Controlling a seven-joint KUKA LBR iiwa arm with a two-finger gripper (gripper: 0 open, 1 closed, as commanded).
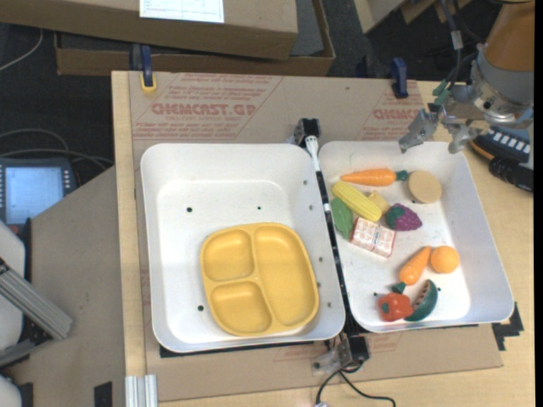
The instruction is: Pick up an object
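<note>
Seen from above at a slant: table (254, 100) covered in brown board with red print. On it, two shallow white bins side by side, touching along the middle. Left bin (170, 185) holding a yellow three-compartment tray (257, 276), set toward the near edge. Right bin (484, 253) scattered with toy food. At the far side, a carrot (367, 177) lying sideways, just beside a round tan bun (425, 187). Toward the left wall, a yellow corn cob (357, 201) resting over a green vegetable (341, 217), near a purple grape bunch (404, 218) and a pink-and-white wafer block (373, 236). Nearer, a small orange carrot (415, 264) touching a round orange (444, 259). At the near edge, a red tomato (393, 306) beside a watermelon slice (422, 301). Grey arm with orange band entering at upper right. Hand (434, 136) hovering above the right bin's far rim, fingers spread apart, released, grasping nothing.
</note>
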